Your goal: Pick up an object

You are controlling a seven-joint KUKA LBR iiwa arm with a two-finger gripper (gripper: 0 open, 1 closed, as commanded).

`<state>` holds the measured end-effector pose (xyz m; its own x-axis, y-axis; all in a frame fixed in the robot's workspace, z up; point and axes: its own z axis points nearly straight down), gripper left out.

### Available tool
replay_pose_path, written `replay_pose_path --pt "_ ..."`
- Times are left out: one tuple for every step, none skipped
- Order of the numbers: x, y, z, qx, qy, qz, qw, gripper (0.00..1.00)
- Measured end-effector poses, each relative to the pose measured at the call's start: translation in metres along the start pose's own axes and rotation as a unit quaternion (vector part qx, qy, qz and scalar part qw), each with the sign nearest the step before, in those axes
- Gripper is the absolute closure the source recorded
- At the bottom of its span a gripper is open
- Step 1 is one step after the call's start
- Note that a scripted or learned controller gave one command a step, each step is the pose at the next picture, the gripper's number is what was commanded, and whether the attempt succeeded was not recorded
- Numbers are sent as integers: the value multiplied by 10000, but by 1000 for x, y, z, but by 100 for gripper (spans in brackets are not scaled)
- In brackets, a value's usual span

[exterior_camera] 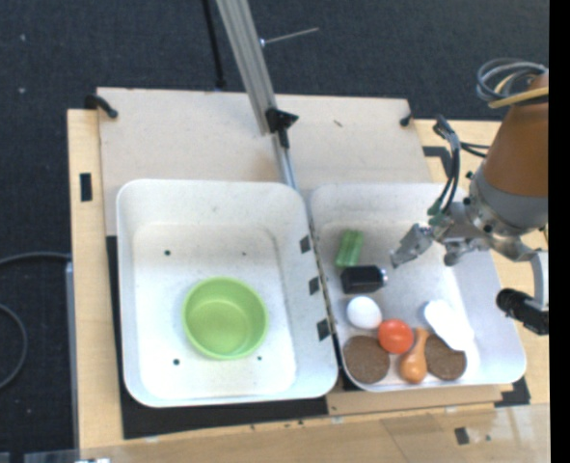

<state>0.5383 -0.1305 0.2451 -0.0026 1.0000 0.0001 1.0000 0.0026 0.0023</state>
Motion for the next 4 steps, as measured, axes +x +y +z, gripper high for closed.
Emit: replay_pose_path --pt "0 0 0 -1 0 7 10000 0" --pt "-4 -3 63 36 -4 17 10000 0" --pt "-8 -13 122 40 -2 19 10000 0" --pt "-9 -12 144 4 -7 24 10000 0"
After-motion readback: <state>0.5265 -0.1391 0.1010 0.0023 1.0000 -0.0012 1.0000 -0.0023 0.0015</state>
